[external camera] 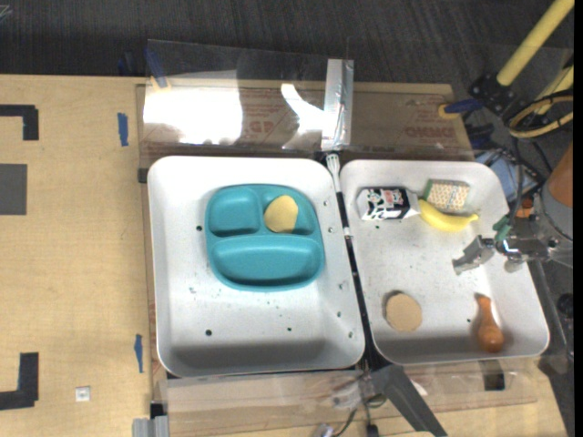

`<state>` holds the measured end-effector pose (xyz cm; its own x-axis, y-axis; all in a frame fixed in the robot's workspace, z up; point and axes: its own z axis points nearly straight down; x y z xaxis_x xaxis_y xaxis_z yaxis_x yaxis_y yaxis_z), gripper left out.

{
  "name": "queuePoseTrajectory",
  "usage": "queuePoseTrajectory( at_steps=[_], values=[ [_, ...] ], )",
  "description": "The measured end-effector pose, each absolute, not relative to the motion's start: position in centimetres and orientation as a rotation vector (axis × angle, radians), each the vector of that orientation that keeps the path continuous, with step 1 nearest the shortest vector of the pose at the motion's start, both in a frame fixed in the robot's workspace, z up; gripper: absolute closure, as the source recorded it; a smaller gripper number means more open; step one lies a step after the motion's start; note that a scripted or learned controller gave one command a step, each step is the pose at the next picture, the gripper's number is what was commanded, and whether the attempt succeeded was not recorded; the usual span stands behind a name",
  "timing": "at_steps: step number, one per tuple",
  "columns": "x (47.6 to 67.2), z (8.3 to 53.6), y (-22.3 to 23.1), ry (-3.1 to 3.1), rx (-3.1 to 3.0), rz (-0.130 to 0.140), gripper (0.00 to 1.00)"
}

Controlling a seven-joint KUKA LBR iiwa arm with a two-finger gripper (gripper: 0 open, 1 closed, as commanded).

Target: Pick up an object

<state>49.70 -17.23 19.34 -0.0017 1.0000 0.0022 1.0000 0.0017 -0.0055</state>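
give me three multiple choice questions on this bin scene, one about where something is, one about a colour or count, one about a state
1. Where does the yellow round piece lie?
A. in the teal divided tray's upper right compartment
B. in the right bin beside the banana
C. on the cardboard outside the bins

2. How many loose things lie in the right bin?
A. two
B. five
C. eight

3. What is the state of the gripper?
A. clamped on the banana
B. over the right bin with nothing between its fingers
C. resting in the teal tray

Answers:
1. A, the piece sits in the teal divided tray in the left bin.
2. B, there are the milk carton, banana, mesh-patterned block, tan disc and orange-brown piece.
3. B, it hangs over bare bin floor, apart from every item.
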Motion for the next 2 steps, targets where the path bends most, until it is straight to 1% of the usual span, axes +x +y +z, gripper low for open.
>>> queuePoseTrajectory(
  at_steps=[1, 2],
  values=[
    [60.2, 8.6, -15.1, -2.512, -1.895, -0.003, 0.0],
    [66.9, 18.6, -7.5, -2.679, -1.649, -0.006, 0.0]
  ],
)
